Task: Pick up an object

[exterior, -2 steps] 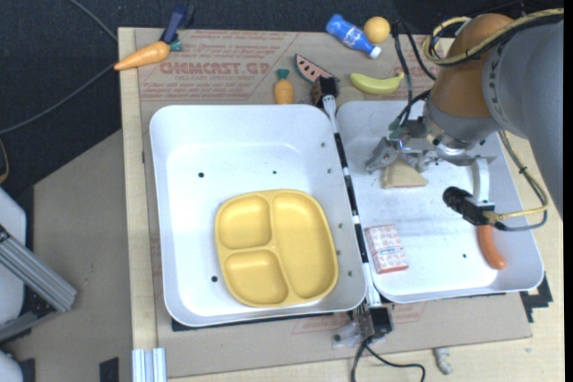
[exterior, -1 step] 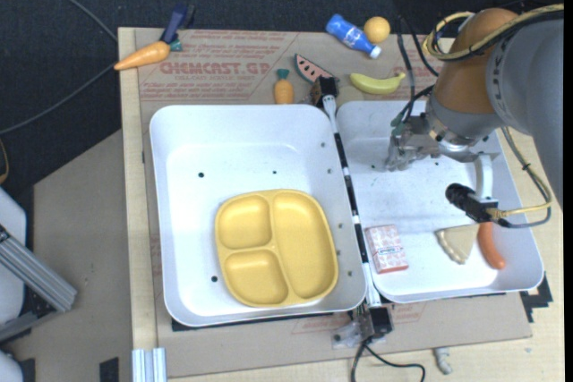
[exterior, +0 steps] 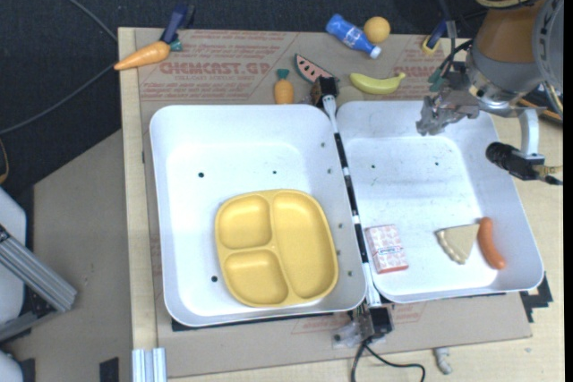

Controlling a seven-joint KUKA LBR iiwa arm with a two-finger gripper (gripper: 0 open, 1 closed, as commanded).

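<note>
The right bin (exterior: 421, 183) holds three things near its front edge: a small pink-and-white packet (exterior: 387, 248) at the front left, a tan wedge-shaped slice (exterior: 457, 243), and an orange sausage (exterior: 491, 243) just right of the slice. My gripper (exterior: 438, 117) hangs over the far part of the right bin, well behind these objects, and nothing shows between its fingers. The left bin (exterior: 188, 148) holds a yellow divided plate (exterior: 275, 246).
Beyond the bins, loose toys lie on the bench: a carrot (exterior: 143, 56), a blue bottle (exterior: 351, 35), an orange ball (exterior: 377, 29), a banana (exterior: 376, 83), a watermelon slice (exterior: 309, 67) and a small orange piece (exterior: 284, 90).
</note>
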